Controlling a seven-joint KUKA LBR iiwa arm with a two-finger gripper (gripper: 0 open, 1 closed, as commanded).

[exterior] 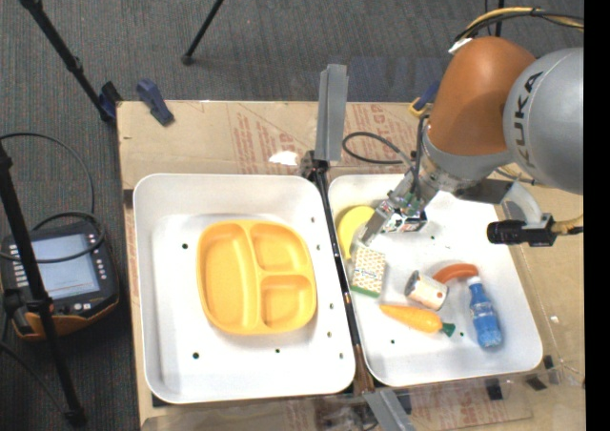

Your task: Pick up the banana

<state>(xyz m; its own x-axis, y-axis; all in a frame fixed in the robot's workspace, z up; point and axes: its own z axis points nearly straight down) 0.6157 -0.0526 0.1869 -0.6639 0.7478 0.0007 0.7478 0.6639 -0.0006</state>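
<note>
Banana [354, 223] lies at the upper left of the right bin [505, 348], a yellow shape close against the wall shared with the left bin [152, 229], and partly hidden under the claw [396, 217]. Claw hangs right over the banana's right end, tilted down toward it from the arm [496, 110] that comes in from the right; whether its fingers stand apart or together cannot be told, and nothing is seen held between them. Just below the banana lies a small pale dotted packet [369, 273], touching or nearly touching it. Lower in the same bin a carrot [416, 318] lies slantwise, with a small white and brown cup-like item [426, 290] just above it, a red-orange piece [456, 272] beside that, and a blue bottle [483, 315] to the right, upright along the bin's length. Left bin holds a yellow divided plate [255, 277] with three compartments, set near its middle. Both bins rest on the desk [219, 138], which is covered with cardboard. A handheld control pad [59, 274] sits on the floor to the left.
</note>
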